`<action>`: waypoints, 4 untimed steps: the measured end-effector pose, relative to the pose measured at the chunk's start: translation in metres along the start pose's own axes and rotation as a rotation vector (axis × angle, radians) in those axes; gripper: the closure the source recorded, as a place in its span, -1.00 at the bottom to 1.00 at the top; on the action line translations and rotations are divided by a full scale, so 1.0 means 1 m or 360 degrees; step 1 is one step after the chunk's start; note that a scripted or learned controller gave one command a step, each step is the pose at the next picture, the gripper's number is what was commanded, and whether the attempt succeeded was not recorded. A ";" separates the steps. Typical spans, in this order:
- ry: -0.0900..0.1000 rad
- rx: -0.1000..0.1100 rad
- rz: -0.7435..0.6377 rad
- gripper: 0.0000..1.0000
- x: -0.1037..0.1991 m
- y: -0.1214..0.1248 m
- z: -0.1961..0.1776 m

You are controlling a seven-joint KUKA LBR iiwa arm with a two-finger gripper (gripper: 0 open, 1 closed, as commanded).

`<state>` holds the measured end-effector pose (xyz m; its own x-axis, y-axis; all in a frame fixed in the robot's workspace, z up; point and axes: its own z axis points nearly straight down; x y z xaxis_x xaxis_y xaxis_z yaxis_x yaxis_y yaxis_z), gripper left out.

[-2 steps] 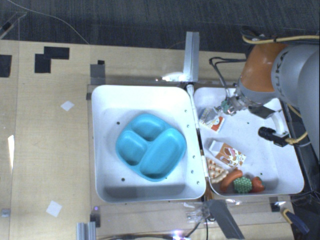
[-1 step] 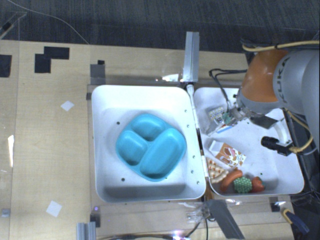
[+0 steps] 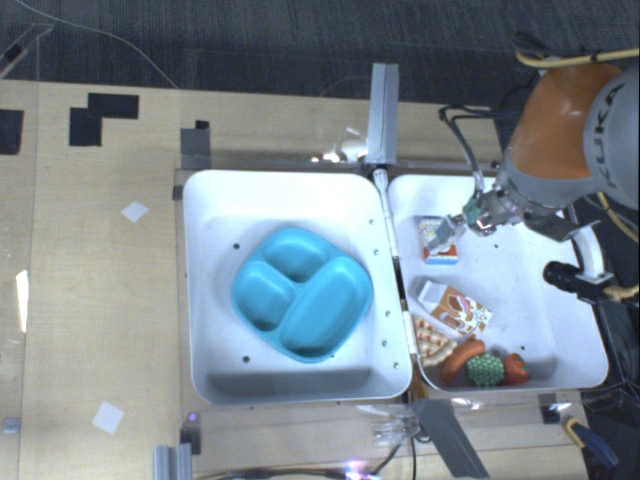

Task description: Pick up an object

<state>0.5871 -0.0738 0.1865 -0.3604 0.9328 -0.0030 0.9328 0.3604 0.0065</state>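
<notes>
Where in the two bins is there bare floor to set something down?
Right bin: bare floor right of the snack packet, and its upper right under the arm. Crowded along its front-left corner. Left bin: narrow margins around the blue divided plate.

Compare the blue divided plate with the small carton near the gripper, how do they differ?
The blue divided plate is far larger than the small carton. The plate is one solid blue; the carton is white with printed colour and a red edge. The plate lies in the left bin, the carton in the right bin, just beside the gripper. Both rest on a white bin floor.
</notes>
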 end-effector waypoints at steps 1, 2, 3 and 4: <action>-0.0001 0.0002 0.0019 -1.00 -0.025 -0.049 -0.028; 0.0001 0.0002 -0.0258 -1.00 -0.023 0.014 0.021; -0.0002 -0.0003 -0.0158 -1.00 -0.043 0.055 0.099; -0.0008 -0.0013 -0.0167 1.00 -0.043 0.058 0.086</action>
<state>0.6571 -0.0931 0.1007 -0.4560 0.8899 -0.0093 0.8898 0.4561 0.0140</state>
